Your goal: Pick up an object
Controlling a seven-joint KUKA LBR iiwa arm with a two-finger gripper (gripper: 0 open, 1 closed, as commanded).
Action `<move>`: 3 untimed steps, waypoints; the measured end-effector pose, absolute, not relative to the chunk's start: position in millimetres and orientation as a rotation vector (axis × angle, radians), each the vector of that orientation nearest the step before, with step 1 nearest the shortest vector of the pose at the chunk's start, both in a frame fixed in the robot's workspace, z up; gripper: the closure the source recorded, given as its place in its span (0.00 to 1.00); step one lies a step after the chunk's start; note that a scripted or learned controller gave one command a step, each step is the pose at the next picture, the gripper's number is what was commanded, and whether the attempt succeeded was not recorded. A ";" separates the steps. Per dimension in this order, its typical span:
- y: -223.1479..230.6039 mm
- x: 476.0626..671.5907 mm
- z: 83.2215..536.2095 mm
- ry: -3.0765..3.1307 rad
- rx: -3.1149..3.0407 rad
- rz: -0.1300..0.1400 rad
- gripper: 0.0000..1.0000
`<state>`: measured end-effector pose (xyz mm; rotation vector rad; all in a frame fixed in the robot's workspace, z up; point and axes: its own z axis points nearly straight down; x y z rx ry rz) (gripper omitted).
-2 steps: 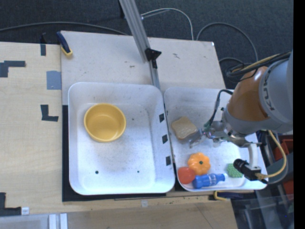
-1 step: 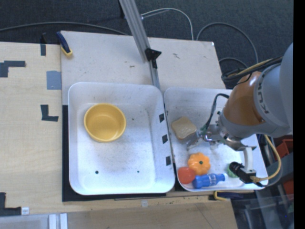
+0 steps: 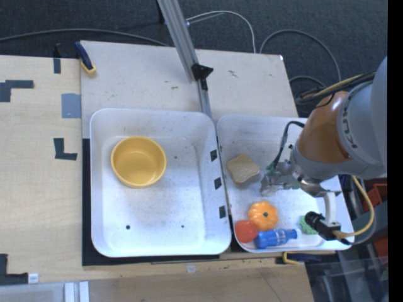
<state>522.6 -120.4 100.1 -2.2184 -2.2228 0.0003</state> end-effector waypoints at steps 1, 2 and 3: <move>-122.0 532.7 156.3 -2.225 -2.222 -0.003 1.00; -121.9 533.6 205.7 -2.225 -2.222 -0.003 1.00; -76.6 555.8 219.3 -2.228 -2.214 -0.003 1.00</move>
